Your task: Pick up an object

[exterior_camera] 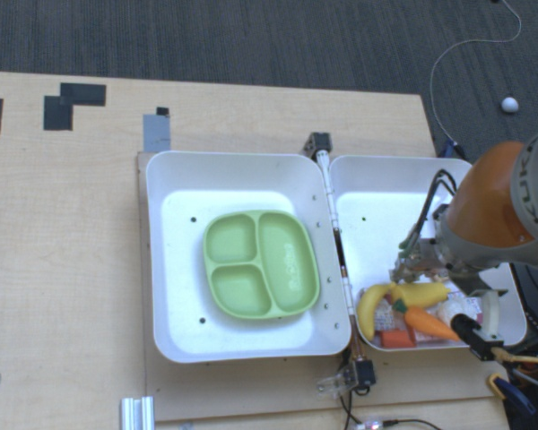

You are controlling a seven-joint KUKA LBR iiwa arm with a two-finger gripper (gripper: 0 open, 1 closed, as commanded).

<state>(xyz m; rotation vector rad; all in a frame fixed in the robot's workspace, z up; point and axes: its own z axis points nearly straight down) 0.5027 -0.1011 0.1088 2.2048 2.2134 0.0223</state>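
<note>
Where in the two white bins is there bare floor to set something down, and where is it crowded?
Left bin: the green divided plate takes the middle; bare strips run between it and the walls, widest at the far and left sides. Right bin: the far half is bare, up to the divider. Its near corner is crowded: banana, carrot, other small items, with the arm above.

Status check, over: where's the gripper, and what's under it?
Gripper low in right bin, over the toy pile. Banana and carrot crowded at the near wall. Green divided plate sits in left bin.
</note>
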